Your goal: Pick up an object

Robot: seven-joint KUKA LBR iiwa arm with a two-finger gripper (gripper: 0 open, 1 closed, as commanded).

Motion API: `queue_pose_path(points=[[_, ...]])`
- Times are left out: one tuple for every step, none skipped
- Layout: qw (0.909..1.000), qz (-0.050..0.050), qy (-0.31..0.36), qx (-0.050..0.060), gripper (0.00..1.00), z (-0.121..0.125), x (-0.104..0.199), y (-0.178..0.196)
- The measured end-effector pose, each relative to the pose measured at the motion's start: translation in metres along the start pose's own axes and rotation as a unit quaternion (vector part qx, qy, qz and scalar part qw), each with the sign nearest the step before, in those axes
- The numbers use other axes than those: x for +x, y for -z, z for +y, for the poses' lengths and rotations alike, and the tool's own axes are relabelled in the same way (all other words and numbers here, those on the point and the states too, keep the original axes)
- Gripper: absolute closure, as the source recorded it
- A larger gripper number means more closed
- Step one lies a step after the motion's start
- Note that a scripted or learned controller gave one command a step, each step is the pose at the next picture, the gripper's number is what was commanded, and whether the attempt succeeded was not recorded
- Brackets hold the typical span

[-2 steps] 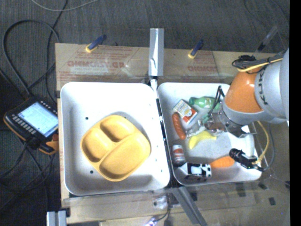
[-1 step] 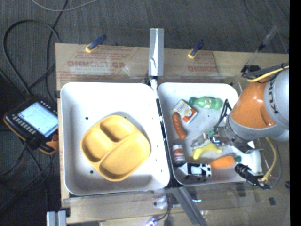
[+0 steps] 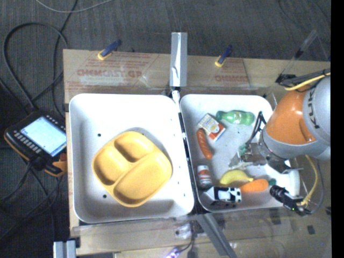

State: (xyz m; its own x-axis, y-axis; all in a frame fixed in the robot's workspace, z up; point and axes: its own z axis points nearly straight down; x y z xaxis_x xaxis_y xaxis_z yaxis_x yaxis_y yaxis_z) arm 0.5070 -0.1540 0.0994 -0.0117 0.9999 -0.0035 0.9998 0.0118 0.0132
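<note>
Yellow curved plastic banana beneath end effector | grip state: cannot tell | risk: crowding orange carrot deflects grasp

Two bins sit side by side on a bench. The left bin holds a divided plate near its middle. In the right bin, a bottle lies toward the top, with a small carton just left of it and a sausage below that. A can, a toy car, a banana and a carrot cluster along the lower edge. The arm reaches in from the right of the frame.
</note>
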Motion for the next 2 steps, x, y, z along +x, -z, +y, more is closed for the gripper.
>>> queue_pose_path(points=[[1.0, 0.0, 0.0, 0.0, 0.0, 0.0, 0.0, 0.0], [0.9978, 0.002, 0.065, 0.011, 0.0, 0.148, -0.029, -0.014]])
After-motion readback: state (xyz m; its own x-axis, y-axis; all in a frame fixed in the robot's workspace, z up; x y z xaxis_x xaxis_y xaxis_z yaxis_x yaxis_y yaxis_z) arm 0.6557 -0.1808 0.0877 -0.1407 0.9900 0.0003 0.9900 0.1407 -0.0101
